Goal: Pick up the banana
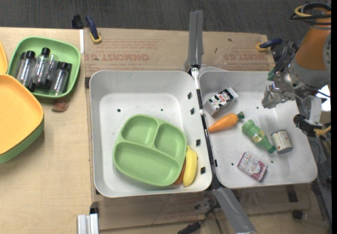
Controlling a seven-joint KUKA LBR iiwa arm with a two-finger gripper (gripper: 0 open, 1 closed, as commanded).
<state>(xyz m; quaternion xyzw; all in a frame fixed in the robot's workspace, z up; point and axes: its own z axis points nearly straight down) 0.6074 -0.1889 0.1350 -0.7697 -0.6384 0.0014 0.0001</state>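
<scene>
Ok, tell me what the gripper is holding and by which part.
Nothing visible. The gripper is above the right bin, while the banana lies in the left bin, beside the green plate.

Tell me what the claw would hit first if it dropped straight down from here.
Most likely bare floor of the right bin. The claw hangs by its far right side, apart from the green bottle and silver can; depth is uncertain.

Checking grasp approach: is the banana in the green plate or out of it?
Out. The banana lies on the left bin floor, wedged between the green plate rim and the bin's right wall, beside something orange.
</scene>
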